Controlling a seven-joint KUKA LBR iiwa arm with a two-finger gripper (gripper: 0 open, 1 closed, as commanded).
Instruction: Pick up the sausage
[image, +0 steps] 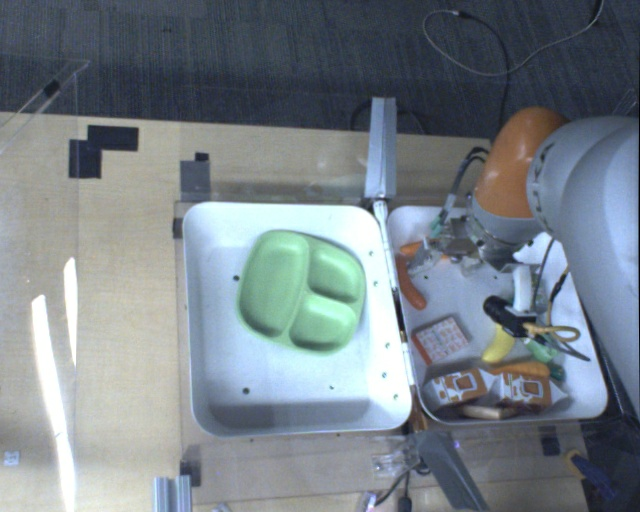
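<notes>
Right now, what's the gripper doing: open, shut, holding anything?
Gripper: low in the right bin, close above the sausage by the bin's left wall. Whether it is open, shut or holding anything cannot be told.

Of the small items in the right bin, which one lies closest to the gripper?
The orange-red sausage, lying against that bin's left wall, just below the gripper. The banana, the checkered card and the boxes lie lower in the bin, farther away.

Divided tray (300, 290) sits mid-frame in the left bin (215, 400); right bin (590, 395) holds the sausage (409, 285) at its left wall, clutter lower right.
</notes>
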